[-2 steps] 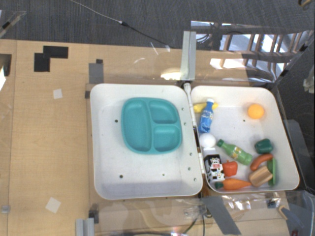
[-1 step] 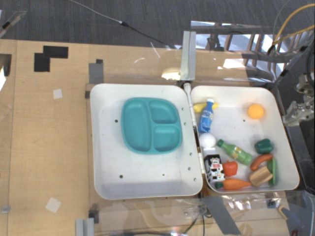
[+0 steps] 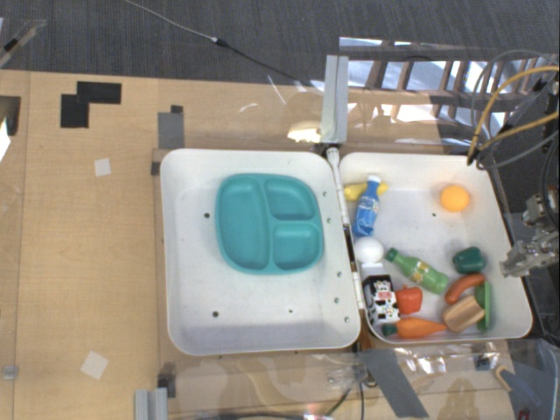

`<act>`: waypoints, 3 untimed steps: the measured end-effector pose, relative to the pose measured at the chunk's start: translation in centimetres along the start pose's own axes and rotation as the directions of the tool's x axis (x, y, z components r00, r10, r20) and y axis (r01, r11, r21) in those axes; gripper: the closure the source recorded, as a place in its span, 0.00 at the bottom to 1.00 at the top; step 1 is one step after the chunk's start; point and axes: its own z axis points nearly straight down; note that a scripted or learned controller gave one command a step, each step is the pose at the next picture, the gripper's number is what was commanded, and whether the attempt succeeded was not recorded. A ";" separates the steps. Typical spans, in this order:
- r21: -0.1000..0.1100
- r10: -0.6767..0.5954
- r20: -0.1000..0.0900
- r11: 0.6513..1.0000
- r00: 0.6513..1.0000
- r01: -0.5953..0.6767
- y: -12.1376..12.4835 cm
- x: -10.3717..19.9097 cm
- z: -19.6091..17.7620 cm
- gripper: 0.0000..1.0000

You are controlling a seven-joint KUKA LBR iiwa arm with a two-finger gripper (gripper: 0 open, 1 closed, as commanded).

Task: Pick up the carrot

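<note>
Carrot (image 3: 421, 327) sits at the near edge of the right bin (image 3: 411, 178), lying flat. Long axis runs roughly left-right; which end is the tip, can't tell. Just left of it a black-and-white carton (image 3: 380, 297) and a small red item (image 3: 409, 299); to its right a bread-coloured piece (image 3: 464, 315). Behind: green bottle (image 3: 418, 270), sausage (image 3: 464, 287), dark green pepper (image 3: 469, 258), white ball (image 3: 368, 252), blue bottle (image 3: 367, 206), orange ball (image 3: 455, 199). Left bin (image 3: 188, 322) holds a teal divided plate (image 3: 269, 222). Tool (image 3: 528, 256) at the right bin's right rim, well apart from the carrot; opening can't tell.
</note>
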 end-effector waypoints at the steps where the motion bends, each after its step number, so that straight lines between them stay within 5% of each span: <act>1: 0.008 -0.328 -0.004 0.945 0.945 0.328 -6.1 -0.1 -5.6 1.00; 2: 0.006 -0.719 -0.005 0.695 0.695 0.719 -8.8 -1.1 -11.3 1.00; 3: 0.005 -0.885 -0.010 0.465 0.465 0.885 -11.7 -0.9 -19.0 1.00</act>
